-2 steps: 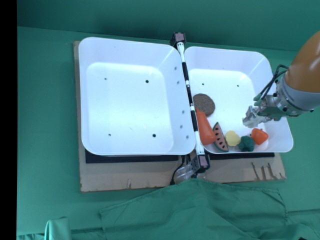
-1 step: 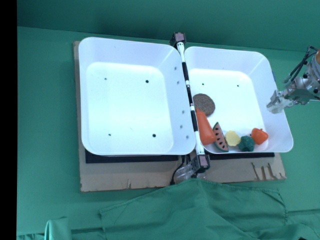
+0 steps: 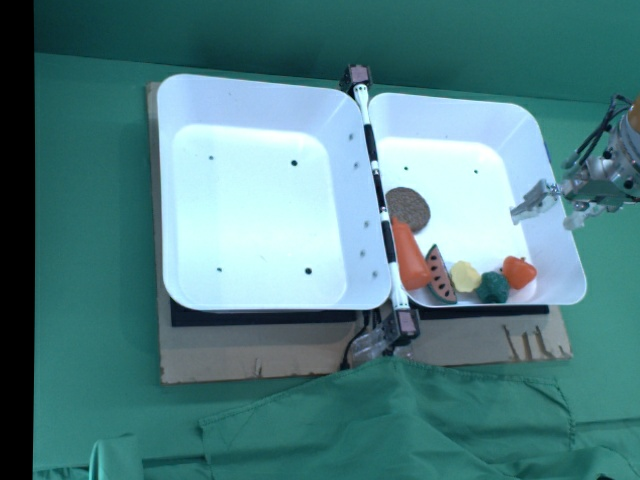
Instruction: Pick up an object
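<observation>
Plainly the gripper (image 3: 548,206) hangs over the right bin's (image 3: 560,268) outer rim, grip unreadable; the toys crowd the near wall, so a descent may snag several.

Green-covered bench (image 3: 90,218) under a flat brown cardboard sheet (image 3: 260,363); rumpled green cloth (image 3: 400,423) at front edge; plain green backdrop wall (image 3: 300,13) behind.

Two bins sit side by side on the desk (image 3: 90,218). In the right bin (image 3: 560,278), a cookie (image 3: 408,206) lies behind a carrot (image 3: 409,256). A watermelon slice (image 3: 440,274), lemon (image 3: 466,276), broccoli (image 3: 492,287) and pepper (image 3: 518,271) line its front wall.
</observation>
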### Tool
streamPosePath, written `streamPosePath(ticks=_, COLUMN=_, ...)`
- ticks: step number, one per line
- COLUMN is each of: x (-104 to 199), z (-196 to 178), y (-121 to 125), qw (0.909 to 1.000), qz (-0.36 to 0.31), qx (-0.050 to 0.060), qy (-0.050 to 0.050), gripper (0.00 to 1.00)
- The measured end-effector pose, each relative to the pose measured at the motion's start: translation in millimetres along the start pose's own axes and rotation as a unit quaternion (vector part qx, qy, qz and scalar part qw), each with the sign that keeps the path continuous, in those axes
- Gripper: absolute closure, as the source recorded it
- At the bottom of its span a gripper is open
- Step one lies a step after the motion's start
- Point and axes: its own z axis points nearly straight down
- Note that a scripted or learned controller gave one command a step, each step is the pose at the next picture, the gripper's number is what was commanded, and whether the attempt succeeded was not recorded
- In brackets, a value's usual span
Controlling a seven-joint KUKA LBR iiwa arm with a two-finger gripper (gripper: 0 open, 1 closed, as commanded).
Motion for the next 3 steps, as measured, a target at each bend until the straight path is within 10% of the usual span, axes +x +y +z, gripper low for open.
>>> streamPosePath(ticks=2, x=0.7, z=46.2, y=-14.3, qw=1.0, qz=0.0, qx=0.002, qy=0.001, gripper=0.0)
streamPosePath(ticks=3, x=50.2, z=64.9, y=-13.6, qw=1.0, qz=-0.003, qx=0.002, qy=0.002, gripper=0.0)
